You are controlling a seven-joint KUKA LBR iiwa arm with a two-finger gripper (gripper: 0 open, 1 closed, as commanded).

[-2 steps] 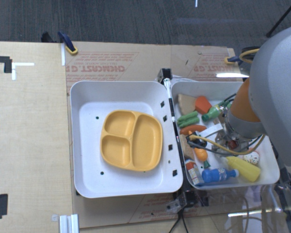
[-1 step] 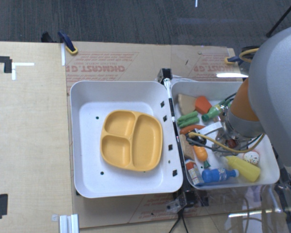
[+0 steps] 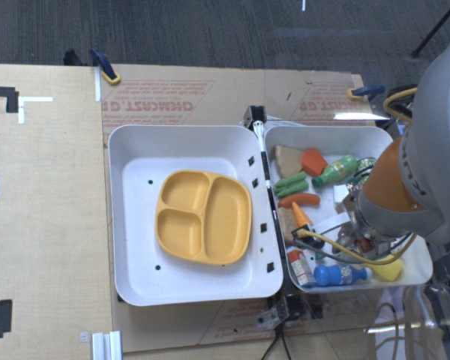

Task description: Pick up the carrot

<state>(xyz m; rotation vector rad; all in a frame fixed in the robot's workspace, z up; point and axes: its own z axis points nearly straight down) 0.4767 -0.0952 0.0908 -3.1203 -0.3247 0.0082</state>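
The grey arm (image 3: 427, 156) with its orange band reaches over the right bin (image 3: 331, 132), the landmark here. Left of that bin and touching it stands the left bin (image 3: 127, 223), which holds a yellow divided plate (image 3: 204, 217). The gripper (image 3: 364, 240) hangs low inside the right bin; whether it is open or closed cannot be told. The carrot (image 3: 301, 214) lies near the right bin's left wall, just left of the gripper. A blue bottle (image 3: 341, 275) lies along its near wall.
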